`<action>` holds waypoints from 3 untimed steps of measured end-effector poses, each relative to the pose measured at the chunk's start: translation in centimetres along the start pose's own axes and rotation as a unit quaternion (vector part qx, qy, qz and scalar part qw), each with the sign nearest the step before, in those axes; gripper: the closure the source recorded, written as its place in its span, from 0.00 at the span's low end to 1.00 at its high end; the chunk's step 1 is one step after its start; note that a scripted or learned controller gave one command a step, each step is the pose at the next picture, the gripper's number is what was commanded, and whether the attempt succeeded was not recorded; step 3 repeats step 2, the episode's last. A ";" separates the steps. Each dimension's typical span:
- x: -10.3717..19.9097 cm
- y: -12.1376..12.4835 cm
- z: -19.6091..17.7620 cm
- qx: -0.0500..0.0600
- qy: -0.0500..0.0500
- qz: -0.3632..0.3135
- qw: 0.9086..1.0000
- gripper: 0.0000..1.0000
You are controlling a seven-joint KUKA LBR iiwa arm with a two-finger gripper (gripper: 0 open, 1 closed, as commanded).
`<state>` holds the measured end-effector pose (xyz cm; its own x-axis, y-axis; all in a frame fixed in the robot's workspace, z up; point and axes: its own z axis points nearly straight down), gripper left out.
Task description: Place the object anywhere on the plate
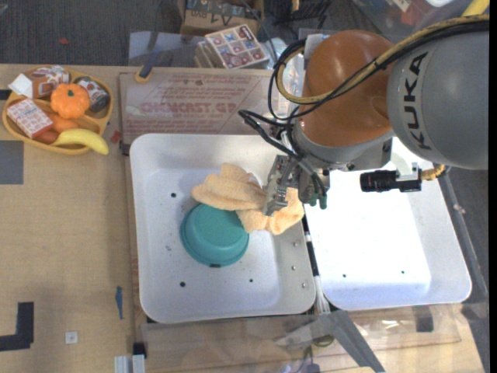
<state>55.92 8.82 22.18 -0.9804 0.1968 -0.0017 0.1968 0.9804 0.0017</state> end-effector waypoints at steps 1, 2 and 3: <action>1.4 4.8 -0.3 -0.001 -0.002 -0.097 0.995 1.00; 1.3 4.8 -0.4 -0.001 -0.002 -0.096 0.995 0.00; 1.3 4.8 -0.4 -0.001 -0.002 -0.096 0.995 0.00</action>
